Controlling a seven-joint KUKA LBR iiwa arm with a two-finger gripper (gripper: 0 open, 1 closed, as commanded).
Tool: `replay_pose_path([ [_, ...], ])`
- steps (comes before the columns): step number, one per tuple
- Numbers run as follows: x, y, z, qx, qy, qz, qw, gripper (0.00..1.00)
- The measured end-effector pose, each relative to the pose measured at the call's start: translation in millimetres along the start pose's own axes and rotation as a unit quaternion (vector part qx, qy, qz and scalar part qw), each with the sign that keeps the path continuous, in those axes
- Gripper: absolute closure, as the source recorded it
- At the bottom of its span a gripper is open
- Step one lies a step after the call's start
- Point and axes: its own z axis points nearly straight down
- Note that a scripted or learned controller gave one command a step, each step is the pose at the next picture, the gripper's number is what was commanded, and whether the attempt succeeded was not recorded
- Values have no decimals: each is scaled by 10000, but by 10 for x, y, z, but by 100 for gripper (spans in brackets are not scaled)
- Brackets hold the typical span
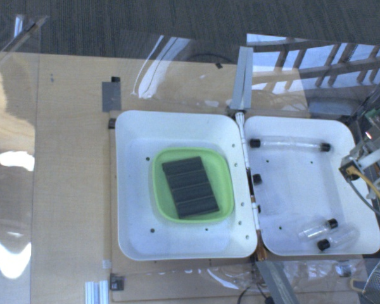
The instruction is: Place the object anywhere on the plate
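A dark grey, ribbed rectangular block point(190, 187) lies flat on the green plate point(161, 192). Raised bars run across it, splitting its top into about four bands. Its long axis runs from roughly eleven o'clock to five o'clock, so it sits a little skewed against the plate's edges. It covers the plate's middle, with green showing all around, widest toward nine o'clock. The plate is square with rounded corners and a shallow raised rim, bright lime in colour. It rests in the left white bin point(133, 233), toward that bin's three o'clock side, near the wall shared with the other bin.
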Motion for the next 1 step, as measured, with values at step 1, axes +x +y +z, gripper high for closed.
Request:
replay_pose_path([
  [1,-24,-14,-16,-7,-2,2,10000,0],
])
